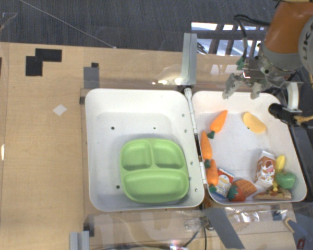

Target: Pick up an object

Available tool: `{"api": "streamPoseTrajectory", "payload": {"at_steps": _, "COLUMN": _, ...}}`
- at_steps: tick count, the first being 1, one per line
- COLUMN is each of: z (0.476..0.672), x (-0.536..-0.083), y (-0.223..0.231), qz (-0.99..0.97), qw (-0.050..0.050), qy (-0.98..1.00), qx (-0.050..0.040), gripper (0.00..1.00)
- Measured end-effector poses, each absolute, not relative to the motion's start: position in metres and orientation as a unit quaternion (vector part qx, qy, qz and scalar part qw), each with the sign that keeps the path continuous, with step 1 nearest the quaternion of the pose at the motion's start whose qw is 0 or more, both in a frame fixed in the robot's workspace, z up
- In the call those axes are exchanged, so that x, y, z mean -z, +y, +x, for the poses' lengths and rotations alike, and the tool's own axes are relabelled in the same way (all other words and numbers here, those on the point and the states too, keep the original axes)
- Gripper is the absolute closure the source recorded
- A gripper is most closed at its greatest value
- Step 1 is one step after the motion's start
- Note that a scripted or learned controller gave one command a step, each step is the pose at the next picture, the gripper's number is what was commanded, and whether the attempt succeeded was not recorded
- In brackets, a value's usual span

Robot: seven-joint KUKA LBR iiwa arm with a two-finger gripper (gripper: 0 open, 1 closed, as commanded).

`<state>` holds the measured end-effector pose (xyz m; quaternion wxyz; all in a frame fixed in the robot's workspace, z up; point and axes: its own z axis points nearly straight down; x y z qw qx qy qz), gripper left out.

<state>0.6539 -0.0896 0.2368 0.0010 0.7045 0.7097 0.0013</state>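
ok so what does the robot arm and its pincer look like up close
The arm is a rounded body, orange with grey at the edge. Below it sits a metallic silver-grey wrist with small green spots, ending in the pincer with two pale grey fingers. Black cables loop behind it, and a black-and-white fitting hangs beside it.

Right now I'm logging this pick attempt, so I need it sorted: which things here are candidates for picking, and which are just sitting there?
For the job:
- gripper, open, above the right white bin
- orange toy carrot
- yellow lemon-slice toy
- small printed snack packet
- green round toy

Lying about:
- green divided plastic plate in the left white bin
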Motion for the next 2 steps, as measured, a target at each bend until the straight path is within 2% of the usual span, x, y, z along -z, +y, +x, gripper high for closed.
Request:
{"api": "streamPoseTrajectory", "payload": {"at_steps": 1, "z": 0.669, "x": -0.119, "y": -0.102, "qz": 0.684, "qw": 0.001, "qy": 0.729, "qx": -0.0007, "gripper": 0.0}}
{"api": "streamPoseTrajectory", "payload": {"at_steps": 2, "z": 0.662, "x": -0.089, "y": -0.113, "qz": 0.698, "qw": 0.004, "qy": 0.716, "qx": -0.003, "gripper": 0.0}}
